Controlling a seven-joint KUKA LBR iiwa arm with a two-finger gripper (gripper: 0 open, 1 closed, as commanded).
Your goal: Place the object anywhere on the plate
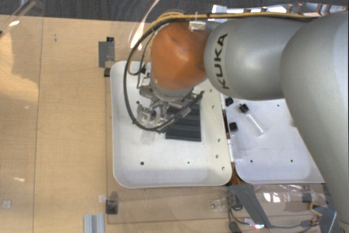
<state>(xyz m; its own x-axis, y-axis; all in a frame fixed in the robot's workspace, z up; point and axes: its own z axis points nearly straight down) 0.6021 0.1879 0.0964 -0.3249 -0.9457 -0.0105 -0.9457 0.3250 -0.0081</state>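
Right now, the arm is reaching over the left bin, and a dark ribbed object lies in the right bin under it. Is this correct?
Not quite. The camera view shows the dark ribbed object in the left bin, not the right bin. The arm does reach over the left bin, and the object lies partly under it.

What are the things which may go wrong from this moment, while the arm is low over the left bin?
1. The gripper sits low in the left bin, under the orange band. What it carries is hidden from this camera, so a failed grasp may go unseen.
2. The dark ribbed plate lies partly beneath the wrist; pressing down could push it.
3. The looping cable hangs beside the gripper and might snag.
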